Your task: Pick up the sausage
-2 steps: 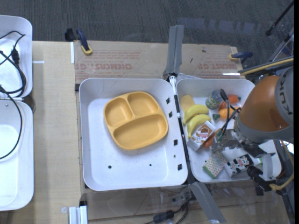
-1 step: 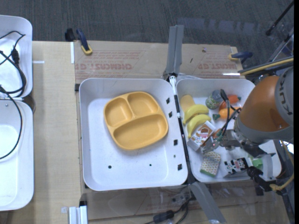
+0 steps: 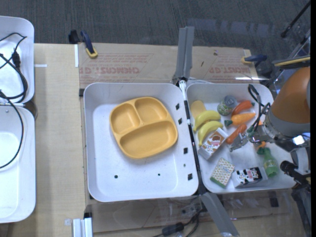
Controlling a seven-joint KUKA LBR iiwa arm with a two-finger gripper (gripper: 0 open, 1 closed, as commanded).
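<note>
The yellow divided plate (image 3: 143,127) lies in the left bin (image 3: 98,147), well left of the sausage (image 3: 236,133) and likely the drop-off spot. The sausage lies slantwise mid right bin (image 3: 207,184), just right of the bananas (image 3: 207,125). The gripper (image 3: 240,141) sits at its lower end, fingers seemingly pinching it.

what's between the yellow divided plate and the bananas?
In the camera view, bare white floor of the left bin, then the two bins' adjoining rims, separate the plate from the bananas.
</note>
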